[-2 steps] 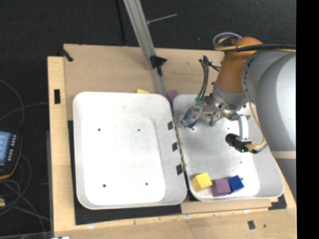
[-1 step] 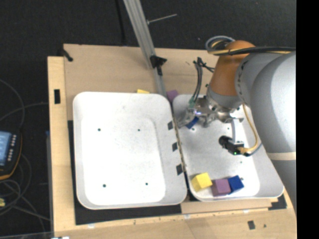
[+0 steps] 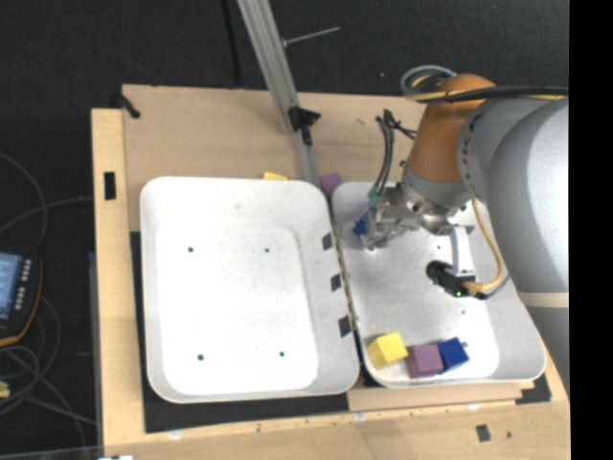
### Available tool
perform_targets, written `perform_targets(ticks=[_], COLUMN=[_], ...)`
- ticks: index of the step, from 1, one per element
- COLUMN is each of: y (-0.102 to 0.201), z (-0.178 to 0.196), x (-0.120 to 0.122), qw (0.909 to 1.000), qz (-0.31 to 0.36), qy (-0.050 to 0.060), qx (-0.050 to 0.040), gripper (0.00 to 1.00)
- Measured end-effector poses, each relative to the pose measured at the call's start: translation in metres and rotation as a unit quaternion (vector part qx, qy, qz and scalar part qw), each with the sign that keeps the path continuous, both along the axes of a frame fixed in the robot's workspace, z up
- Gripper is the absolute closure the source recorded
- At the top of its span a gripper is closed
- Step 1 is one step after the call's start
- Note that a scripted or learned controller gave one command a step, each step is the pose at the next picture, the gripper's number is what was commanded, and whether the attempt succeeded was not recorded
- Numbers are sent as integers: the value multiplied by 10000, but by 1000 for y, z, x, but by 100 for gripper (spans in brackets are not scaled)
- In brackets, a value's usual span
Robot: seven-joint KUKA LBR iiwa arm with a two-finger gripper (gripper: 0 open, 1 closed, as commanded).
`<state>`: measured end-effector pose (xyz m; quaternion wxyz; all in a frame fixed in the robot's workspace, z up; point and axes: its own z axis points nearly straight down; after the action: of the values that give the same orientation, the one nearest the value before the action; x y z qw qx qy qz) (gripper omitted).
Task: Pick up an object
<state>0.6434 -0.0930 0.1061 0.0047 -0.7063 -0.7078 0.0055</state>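
My gripper is down in the far left part of the right bin, below the orange band of the arm. A small blue object shows right against its left side; the wrist and cables hide how the two meet. Along the right bin's front edge sit a yellow cube, a purple cube and a blue cube in a row, well apart from the gripper.
The left bin lies beside the right one, with dark clips along the shared rim. A purple block and a yellow block lie on the bench behind the bins. A slanted metal pole rises at the back.
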Motion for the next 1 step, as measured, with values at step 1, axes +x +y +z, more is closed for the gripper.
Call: perform_targets(ticks=[1], y=[-1], z=[11], x=[0], qw=[10000], qz=[2], qy=[0], qx=[-4], gripper=[100])
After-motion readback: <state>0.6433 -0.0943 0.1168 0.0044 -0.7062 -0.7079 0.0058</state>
